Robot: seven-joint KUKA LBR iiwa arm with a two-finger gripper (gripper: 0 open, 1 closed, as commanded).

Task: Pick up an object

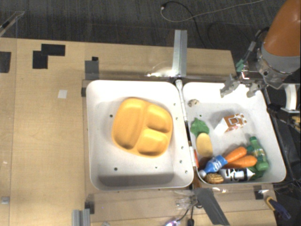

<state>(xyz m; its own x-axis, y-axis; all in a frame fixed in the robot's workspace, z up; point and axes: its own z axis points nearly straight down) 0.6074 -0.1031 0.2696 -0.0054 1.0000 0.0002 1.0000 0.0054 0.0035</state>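
Most of the pickable things crowd the right bin's [275, 140] near corner: two carrots [237, 157], a blue bottle [214, 164], a black one [235, 174]. The gripper [241, 84] hangs over the far edge, fingers spread, holding nothing. Dropping into that heap risks a glancing pinch; the carrots look slick and likely to roll.

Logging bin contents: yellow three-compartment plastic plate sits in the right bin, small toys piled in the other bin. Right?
Not quite. The yellow three-compartment plastic plate lies in the left white bin, as the camera view shows. The small toys, such as the two orange plastic carrots, are piled in the right white bin.
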